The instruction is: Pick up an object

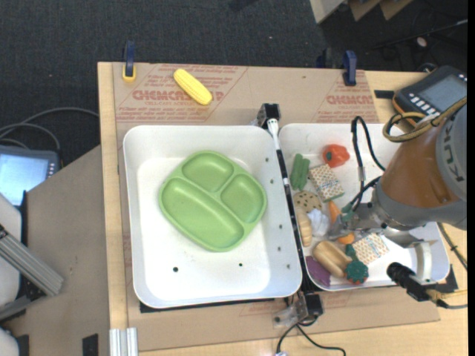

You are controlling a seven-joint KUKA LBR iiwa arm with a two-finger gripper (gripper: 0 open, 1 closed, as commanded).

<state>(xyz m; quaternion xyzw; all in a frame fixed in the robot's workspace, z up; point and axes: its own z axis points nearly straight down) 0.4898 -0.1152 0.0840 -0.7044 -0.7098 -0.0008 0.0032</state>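
Note:
The right bin [312, 133] holds a pile of small toy foods: a red pepper [335, 154], a green pickle [299, 170], a checkered cracker [326, 182], a bread roll [331, 256], a purple piece [318, 274] and a dark green piece [357, 271]. My gripper [350, 225] is down among them near the bin's middle, by an orange piece [335, 211] and a patterned packet [369, 248]. The arm's grey wrist and orange band cover the bin's right half.
The left bin [141, 221] holds a green divided plate [213, 199]. A yellow toy corn cob [192, 86] lies on the cardboard behind the bins. Blue clamps [129, 59] hold the board's back edge. A teach pendant [432, 96] sits at the far right.

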